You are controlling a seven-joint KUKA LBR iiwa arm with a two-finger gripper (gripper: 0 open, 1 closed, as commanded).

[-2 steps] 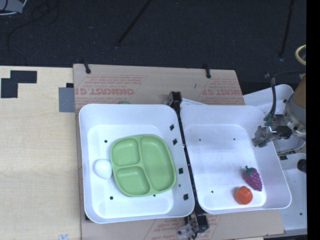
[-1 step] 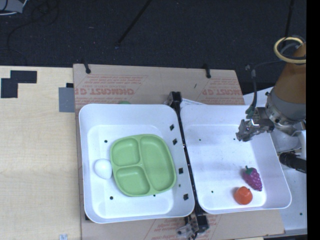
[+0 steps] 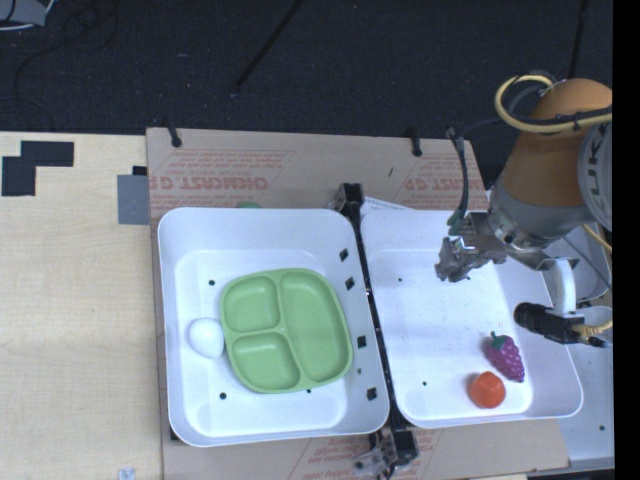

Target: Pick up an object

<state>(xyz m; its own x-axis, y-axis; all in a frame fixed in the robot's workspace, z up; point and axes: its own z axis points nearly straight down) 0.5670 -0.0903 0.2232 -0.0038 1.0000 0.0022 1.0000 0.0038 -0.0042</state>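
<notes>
In the right bin [image 3: 430, 408] a purple bunch of grapes [image 3: 506, 357] lies near the front right, and an orange-red round fruit [image 3: 487, 389] sits just in front of it. My gripper [image 3: 455, 265] hangs over the back part of this bin, well behind and left of both fruits, and I see nothing between its fingers. The left bin [image 3: 190, 268] holds a green three-compartment plate [image 3: 285, 329] with a white egg [image 3: 206, 337] touching its left edge.
A black divider [image 3: 365, 308] runs between the two bins. The grey and orange arm [image 3: 550, 168] comes in from the right, with a black part [image 3: 550, 323] hanging over the right bin's right rim. Brown cardboard lies under the bins.
</notes>
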